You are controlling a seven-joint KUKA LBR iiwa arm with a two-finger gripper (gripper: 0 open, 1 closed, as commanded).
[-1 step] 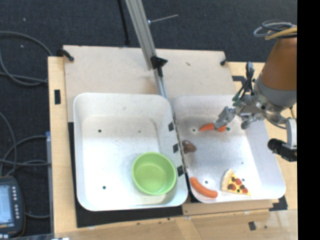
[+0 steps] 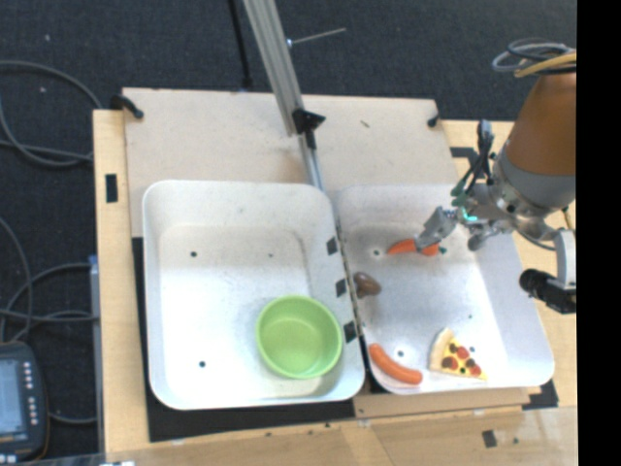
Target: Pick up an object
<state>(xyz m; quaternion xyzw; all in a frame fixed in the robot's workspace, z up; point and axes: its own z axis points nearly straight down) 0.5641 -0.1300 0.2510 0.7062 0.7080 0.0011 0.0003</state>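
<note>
Carrot (image 2: 411,249), a small orange toy piece, is the nearest candidate for the pick; it lies on the floor of the right bin (image 2: 505,299), toward the bin's far side. In the camera view, the gripper (image 2: 437,233) sits at the carrot's right end, apparently touching or just above it; whether the piece lies between the fingers cannot be told, and whether the jaws are open or closed cannot be told either. The arm (image 2: 543,134) reaches in over the bin's right rim. Other candidates rest in the same bin: a small brown object (image 2: 366,282) near the left wall, a hot dog (image 2: 395,364) against the near-left corner, and a pizza slice (image 2: 456,355) near the front wall. The left bin (image 2: 194,231) holds a green bowl (image 2: 299,335) at its near-right corner. By judgement, the task is at the approach or grasp step. The next move calls for the fingers to straddle the carrot across its narrow width, close firmly, then lift vertically clear of the bin floor.
</note>
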